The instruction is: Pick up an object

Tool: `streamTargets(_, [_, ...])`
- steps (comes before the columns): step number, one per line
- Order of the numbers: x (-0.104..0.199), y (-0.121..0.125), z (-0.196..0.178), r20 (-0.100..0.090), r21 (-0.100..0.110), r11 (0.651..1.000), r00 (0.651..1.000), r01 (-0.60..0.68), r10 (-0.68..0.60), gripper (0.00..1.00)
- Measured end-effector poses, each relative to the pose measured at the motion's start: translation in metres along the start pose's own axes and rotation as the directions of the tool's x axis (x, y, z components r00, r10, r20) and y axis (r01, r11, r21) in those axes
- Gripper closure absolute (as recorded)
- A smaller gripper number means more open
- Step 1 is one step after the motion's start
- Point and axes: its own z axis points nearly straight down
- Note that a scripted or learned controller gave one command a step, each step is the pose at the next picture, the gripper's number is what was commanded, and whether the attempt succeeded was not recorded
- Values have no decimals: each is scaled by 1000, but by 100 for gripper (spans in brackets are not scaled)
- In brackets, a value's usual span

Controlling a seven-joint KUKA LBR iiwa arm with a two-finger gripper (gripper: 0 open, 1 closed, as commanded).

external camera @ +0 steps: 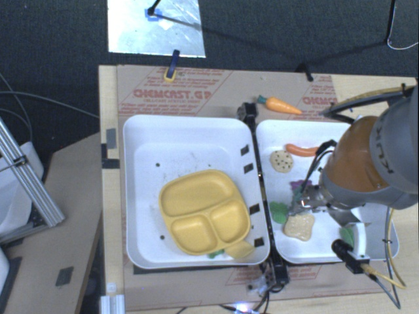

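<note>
Toast-shaped piece (299, 227) lies in right bin (288, 250), near its front wall. Gripper (305, 200) sits just above it; can't tell the fingers' opening or any hold. Cookie (282, 161) and sausage (302, 150) behind, green piece (279, 212) left. Yellow tray (203, 209) in left bin (141, 175).

Light is even and fairly bright from above; the white bins (196, 126) nearly wash out. Glare flares on the silver sheet (156, 17) up top. Shadows stay soft, edges slightly blurry, and the dark floor (46, 31) swallows detail.
</note>
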Motion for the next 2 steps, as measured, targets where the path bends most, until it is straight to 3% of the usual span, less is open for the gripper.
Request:
streamTargets(1, [102, 27, -101, -7, 9, 1000, 1000, 12, -11, 100])
streamTargets(2, [152, 102, -95, -5, 12, 1000, 1000, 9, -9, 100])
